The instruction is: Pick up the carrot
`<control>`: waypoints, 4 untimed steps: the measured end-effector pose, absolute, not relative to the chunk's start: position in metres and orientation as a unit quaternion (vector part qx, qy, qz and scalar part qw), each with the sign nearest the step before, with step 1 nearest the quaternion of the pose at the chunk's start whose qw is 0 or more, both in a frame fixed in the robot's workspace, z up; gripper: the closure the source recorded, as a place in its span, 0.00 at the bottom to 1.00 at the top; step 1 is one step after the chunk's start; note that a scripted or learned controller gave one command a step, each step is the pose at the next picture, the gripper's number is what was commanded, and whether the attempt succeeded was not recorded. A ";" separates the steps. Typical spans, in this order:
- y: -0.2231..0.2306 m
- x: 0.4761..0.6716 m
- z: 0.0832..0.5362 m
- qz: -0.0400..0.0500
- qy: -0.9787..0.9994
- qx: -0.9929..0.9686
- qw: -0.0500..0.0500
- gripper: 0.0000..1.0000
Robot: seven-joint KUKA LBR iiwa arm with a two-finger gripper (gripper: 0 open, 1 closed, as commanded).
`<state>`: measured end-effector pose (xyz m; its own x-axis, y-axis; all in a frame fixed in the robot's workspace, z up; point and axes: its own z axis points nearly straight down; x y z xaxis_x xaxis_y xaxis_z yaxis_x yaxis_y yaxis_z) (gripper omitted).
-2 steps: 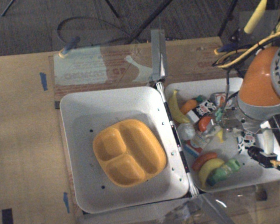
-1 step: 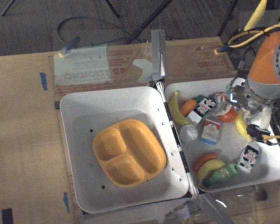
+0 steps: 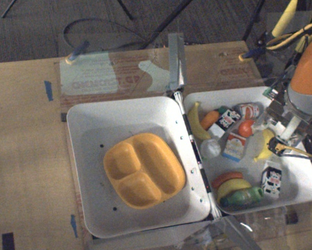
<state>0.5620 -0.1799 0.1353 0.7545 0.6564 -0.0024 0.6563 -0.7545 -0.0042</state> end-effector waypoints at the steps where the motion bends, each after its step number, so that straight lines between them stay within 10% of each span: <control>1: -0.192 0.551 0.084 0.001 -0.124 -0.992 0.002 0.00; 2: -0.214 0.633 0.078 0.027 -0.161 -0.986 0.024 0.00; 3: -0.211 0.642 0.091 0.012 -0.169 -0.985 0.014 1.00; 4: -0.161 0.594 0.187 0.002 -0.158 -0.987 0.002 1.00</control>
<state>0.5943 -0.1606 0.1869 0.9500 0.3121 -0.0031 0.3121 -0.9500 -0.0039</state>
